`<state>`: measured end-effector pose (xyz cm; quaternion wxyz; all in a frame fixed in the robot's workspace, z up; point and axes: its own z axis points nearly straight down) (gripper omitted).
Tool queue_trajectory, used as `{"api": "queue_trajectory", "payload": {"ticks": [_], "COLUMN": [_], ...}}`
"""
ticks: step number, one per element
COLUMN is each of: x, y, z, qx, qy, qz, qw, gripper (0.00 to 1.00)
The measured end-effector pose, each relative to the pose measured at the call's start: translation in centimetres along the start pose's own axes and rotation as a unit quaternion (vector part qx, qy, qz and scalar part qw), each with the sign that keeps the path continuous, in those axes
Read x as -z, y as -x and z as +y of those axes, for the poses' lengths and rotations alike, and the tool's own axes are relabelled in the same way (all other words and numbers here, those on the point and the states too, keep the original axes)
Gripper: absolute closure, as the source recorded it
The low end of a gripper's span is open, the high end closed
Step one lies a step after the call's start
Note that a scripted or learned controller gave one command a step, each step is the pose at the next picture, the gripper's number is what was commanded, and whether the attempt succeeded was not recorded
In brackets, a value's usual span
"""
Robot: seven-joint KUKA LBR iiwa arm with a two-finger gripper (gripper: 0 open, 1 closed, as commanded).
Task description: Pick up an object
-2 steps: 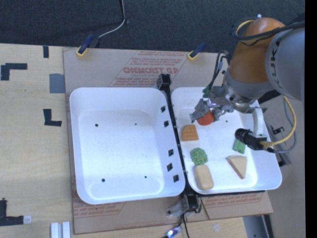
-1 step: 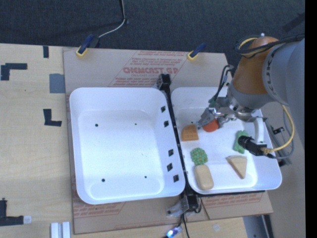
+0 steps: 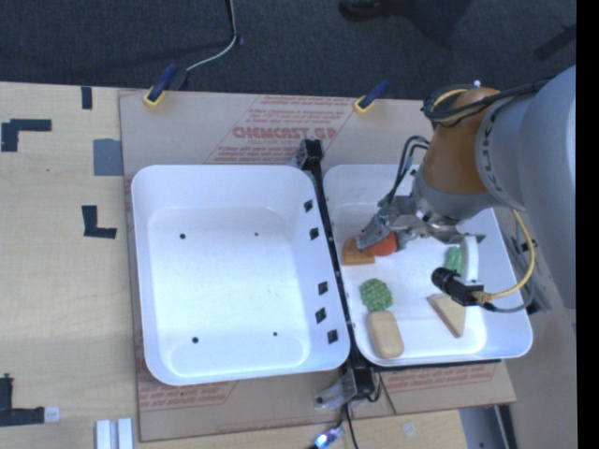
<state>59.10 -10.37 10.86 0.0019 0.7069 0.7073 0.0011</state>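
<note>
Low in the right bin [image 3: 501,344], the claw [image 3: 379,241] is seen set down over an orange-red piece [image 3: 382,245]; whether it is spread or closed cannot be told. The grasping step appears in hand. Just beside lies a tan slab [image 3: 357,254]; below, a green lump [image 3: 375,294]. Next, a firm closing and straight lift would be called for.

red print "CHEMCAST GP" on the brown board [image 3: 281,129] behind the bins

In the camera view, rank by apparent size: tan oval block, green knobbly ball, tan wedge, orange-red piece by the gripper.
1. tan oval block
2. tan wedge and green knobbly ball: too alike to rank
3. orange-red piece: partly hidden by the gripper, so unsure
</note>
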Motion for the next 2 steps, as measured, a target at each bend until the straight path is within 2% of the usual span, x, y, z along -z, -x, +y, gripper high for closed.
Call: {"api": "queue_trajectory", "payload": {"ticks": [2], "x": [1.25], "y": [-0.16], "z": [-0.27], "qx": [0.0], "qy": [-0.006], "qz": [0.001], "qw": [1.0], "gripper": [1.0]}}
